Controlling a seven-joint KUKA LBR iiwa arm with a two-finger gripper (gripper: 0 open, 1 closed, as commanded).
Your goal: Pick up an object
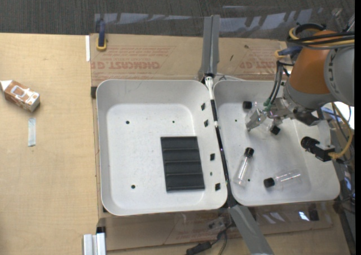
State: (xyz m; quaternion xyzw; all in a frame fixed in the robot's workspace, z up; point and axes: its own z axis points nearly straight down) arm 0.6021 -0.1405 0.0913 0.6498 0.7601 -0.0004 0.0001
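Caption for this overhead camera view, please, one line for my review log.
KUKA arm's gripper hovers over the right bin near clear black-capped vials; a black ribbed block lies in the left bin.

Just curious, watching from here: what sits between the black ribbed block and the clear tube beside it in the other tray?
From the overhead camera, the two trays' touching rims lie between the black block and the clear tube; otherwise just bare white tray floor.
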